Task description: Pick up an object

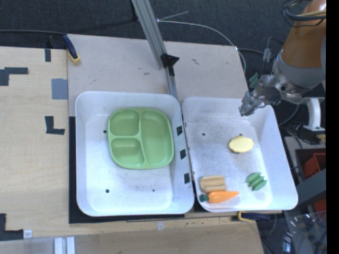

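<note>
The right bin (212, 118) holds a yellow round piece (241, 144), a tan bread-like piece (212, 183), an orange carrot (223, 196) and green pea pods (256, 181). My gripper (248, 106) hangs over the bin's far right corner, above and beyond the yellow piece. Nothing shows between its fingers. The carrot and the bread piece lie side by side at the bin's near edge.
A green divided plate (141, 137) lies in the left bin (92, 157). A grey metal pole (151, 25) slants down to the seam between the bins. Cables (212, 33) run across the bench behind the right bin.
</note>
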Controlling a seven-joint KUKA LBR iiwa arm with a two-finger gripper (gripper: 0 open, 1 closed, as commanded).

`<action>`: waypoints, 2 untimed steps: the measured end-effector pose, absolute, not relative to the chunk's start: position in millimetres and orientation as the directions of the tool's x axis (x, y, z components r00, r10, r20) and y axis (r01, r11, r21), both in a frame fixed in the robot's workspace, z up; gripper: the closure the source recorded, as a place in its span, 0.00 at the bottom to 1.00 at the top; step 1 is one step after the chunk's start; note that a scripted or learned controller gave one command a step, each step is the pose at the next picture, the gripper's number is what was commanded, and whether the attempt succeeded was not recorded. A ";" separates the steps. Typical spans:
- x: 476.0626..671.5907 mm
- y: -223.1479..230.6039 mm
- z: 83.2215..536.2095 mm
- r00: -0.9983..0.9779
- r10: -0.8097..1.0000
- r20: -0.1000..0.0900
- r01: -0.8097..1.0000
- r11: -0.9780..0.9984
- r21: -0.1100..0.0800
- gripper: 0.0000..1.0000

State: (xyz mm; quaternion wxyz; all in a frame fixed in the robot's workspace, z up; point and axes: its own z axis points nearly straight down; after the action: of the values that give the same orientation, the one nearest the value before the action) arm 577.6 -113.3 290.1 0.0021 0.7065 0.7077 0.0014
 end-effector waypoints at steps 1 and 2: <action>592.8 -64.1 287.4 -0.006 1.000 0.001 1.000 0.006 -0.001 1.00; 619.1 -15.8 264.2 -0.006 1.000 0.000 1.000 0.006 -0.002 1.00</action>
State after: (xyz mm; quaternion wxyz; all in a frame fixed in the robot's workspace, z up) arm 619.1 -15.8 264.2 -0.0009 0.7051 0.7091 -0.0007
